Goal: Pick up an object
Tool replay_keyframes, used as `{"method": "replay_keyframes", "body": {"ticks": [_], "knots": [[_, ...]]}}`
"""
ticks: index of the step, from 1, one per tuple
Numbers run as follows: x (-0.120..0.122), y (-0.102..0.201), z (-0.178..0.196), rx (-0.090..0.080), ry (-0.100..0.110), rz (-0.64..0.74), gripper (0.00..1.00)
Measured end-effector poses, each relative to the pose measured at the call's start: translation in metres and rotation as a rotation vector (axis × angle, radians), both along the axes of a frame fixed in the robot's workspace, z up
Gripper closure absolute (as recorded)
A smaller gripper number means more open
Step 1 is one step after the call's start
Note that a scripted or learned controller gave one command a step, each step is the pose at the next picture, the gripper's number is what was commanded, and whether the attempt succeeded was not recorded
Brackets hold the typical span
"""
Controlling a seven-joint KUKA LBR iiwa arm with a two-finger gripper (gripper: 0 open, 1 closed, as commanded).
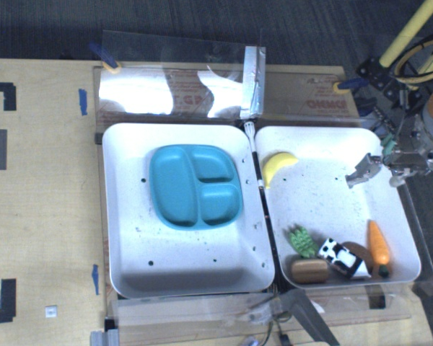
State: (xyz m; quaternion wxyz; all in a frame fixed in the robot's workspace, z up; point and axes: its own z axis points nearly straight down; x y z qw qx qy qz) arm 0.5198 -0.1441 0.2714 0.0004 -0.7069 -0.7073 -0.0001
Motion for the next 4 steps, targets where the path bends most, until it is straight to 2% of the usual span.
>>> {"method": "replay_keyframes", "body": {"ticks": [1, 2, 3, 4], "knots": [[-0.015, -0.068, -0.114, 0.001, 0.01, 0.003, 0.0], [-0.011, -0.067, -0.109, -0.001, 0.0, 0.008, 0.0], [-0.023, -0.067, -0.175, 0.012, -0.007, 0.064, 0.0], [-0.015, -0.061, -0.181, 0.014, -0.008, -0.101, 0.0]]}}
